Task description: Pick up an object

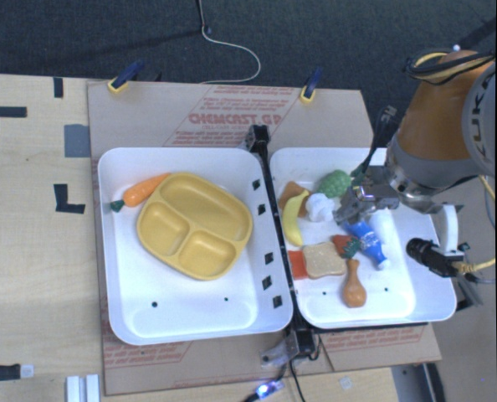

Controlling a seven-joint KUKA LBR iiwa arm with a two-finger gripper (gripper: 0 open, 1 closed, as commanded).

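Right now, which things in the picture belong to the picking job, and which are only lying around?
Part of the job:
- gripper, low in the right bin
- blue bottle by the gripper
- white ball
- green vegetable
- banana
- bread slice
- drumstick

Lying about:
- yellow tray in the left bin
- carrot beside the tray

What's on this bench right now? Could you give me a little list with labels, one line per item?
left bin: yellow divided tray; toy carrot beside its upper left edge
right bin: toy food heaped at its left side
toy food: banana, bread slice, chicken drumstick, green leafy piece, white piece
other item: blue bottle
arm: reaches in from the right
gripper: low over the heap, just above the blue bottle
grip: cannot tell
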